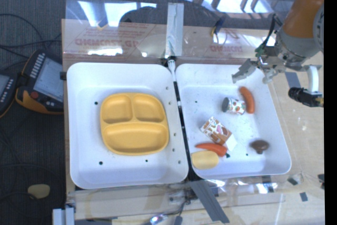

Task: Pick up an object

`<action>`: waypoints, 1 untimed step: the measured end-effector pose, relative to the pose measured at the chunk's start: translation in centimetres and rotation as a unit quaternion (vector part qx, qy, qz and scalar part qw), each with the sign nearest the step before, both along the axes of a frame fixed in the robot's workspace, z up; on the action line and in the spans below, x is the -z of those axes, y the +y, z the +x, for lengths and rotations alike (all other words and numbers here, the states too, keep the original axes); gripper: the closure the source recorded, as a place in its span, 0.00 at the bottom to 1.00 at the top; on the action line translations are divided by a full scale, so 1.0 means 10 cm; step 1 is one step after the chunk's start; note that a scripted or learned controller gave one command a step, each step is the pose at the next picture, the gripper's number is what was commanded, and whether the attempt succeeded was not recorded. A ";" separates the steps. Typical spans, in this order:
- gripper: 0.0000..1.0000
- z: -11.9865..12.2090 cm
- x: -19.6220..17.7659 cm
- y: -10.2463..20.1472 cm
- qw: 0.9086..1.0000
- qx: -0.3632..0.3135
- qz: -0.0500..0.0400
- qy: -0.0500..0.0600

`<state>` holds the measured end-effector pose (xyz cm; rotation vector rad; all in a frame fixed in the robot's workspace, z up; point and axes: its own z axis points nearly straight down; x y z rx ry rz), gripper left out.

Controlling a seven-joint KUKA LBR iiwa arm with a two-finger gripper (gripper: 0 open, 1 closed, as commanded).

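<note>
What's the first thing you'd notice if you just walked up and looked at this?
The big yellow divided plate in the left bin grabs the eye first. Then the small toy foods in the right bin: an orange sausage, a red chili pepper and a brown mushroom. The grey arm's gripper hangs over that bin's far right corner, fingers spread open, holding nothing.

Two white bins, arm in from 3 o'clock

Open gripper (256,72) hangs over right bin's (279,160) 1 o'clock corner, just above the sausage (247,99); yellow divided plate (135,123) sits left.
</note>
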<state>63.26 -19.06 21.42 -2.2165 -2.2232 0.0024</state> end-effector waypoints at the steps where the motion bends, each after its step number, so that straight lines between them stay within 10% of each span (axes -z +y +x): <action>1: 0.00 0.18 1.16 -0.21 1.000 0.008 0.003 -0.004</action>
